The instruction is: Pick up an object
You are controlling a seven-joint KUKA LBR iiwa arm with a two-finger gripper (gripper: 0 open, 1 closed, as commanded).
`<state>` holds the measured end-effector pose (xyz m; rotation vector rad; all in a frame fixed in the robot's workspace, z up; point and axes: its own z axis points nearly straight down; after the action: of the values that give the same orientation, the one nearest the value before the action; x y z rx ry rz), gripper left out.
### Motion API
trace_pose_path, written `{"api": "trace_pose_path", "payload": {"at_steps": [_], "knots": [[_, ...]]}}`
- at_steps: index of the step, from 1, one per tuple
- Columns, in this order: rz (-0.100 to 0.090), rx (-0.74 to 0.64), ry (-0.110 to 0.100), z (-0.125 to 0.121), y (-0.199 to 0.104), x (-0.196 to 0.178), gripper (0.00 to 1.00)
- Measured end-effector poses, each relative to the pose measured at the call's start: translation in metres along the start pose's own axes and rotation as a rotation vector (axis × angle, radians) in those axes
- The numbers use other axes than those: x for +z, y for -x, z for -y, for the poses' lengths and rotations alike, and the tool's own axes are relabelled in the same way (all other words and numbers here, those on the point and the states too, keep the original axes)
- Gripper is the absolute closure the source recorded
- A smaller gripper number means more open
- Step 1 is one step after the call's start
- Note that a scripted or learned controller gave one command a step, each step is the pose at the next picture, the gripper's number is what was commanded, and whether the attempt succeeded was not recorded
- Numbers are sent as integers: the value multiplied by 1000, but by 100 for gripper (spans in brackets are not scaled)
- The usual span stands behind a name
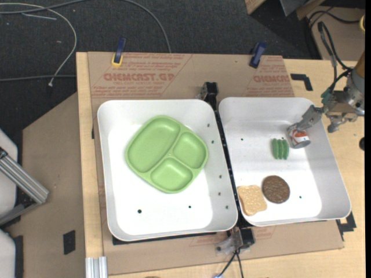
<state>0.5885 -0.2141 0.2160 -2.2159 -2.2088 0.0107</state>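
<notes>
A small green ridged object [280,149] is seen lying in the right bin [324,201], in its upper middle part, on the white floor. Just beside it, to its right and slightly higher, the gripper [299,136] is lowered into the same bin; a small piece with red and white on it is seen at the gripper's tip, but whether it is an object or part of the gripper cannot be told. Whether the gripper is spread or pressed together cannot be told. The green object is apart from the gripper and is not held. Lower in the right bin, a round dark brown disc [276,189] is found, and a tan, toast-like slice [252,199] is set touching it on its left, near the bin's lower left corner. In the left bin [116,213], a light green divided plate [167,153] with three compartments is laid flat near the middle. Both bins are carried side by side on the counter [93,155].
</notes>
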Motion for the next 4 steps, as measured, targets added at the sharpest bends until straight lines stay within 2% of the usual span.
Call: {"api": "trace_pose_path", "payload": {"at_steps": [1,2,3,4], "knots": [[3,-4,13,-3,-1,-7,0],[2,-3,8,-2,3,35,0],[2,-5,8,-9,0,95,0],[3,-4,17,-13,0,126,0]]}}
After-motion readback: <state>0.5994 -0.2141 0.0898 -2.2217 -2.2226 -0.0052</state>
